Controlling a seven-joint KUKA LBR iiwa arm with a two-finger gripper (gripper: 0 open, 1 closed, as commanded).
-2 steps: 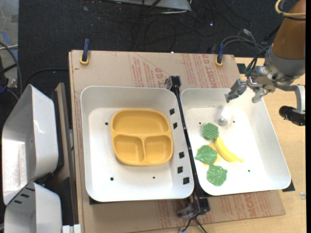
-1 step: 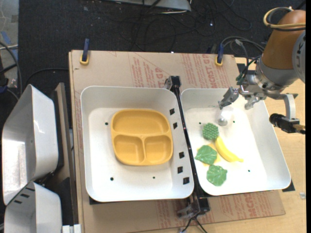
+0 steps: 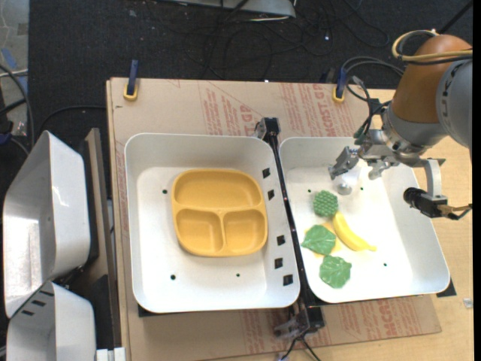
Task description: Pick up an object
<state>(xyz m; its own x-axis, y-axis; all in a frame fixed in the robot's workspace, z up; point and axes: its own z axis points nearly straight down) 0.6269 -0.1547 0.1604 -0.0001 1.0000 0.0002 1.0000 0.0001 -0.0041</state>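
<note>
In the right bin [image 3: 421, 269] lie a round, bumpy green piece [image 3: 325, 203], a yellow banana [image 3: 351, 234], a flat green leaf-like piece [image 3: 319, 240] and a second green piece [image 3: 335, 271] nearer the front. My gripper [image 3: 344, 177] hangs over the back left of that bin, just above and to the right of the round green piece. Its fingers stand apart with nothing between them. The grey arm with its orange band [image 3: 432, 74] comes in from the upper right.
The left bin [image 3: 150, 164] holds a yellow three-compartment tray [image 3: 220, 210]. A black clamp bar [image 3: 282, 209] runs between the bins. Spare white bins [image 3: 37, 216] stand off the bench at the left. Cables lie behind the bench.
</note>
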